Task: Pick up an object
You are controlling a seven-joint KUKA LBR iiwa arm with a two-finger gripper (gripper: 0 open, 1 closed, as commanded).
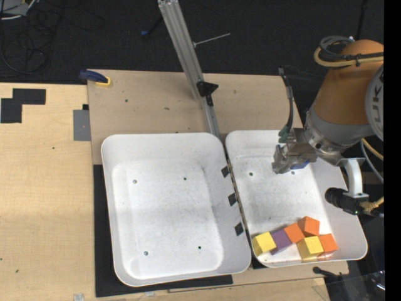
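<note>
Orange and yellow blocks [294,237] huddle in the right bin's [263,149] lower corner, well below and slightly right of my gripper [287,160], whose state I cannot tell.

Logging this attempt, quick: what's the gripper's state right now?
Gripper: cannot be told; it sits above the right bin, apart from the blocks.

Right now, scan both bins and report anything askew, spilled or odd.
Nothing looks spilled or damaged. The blocks sit bunched in a jumble at the near corner of the right bin, some tilted against each other. The end effector is over that bin's far part, away from them.
</note>
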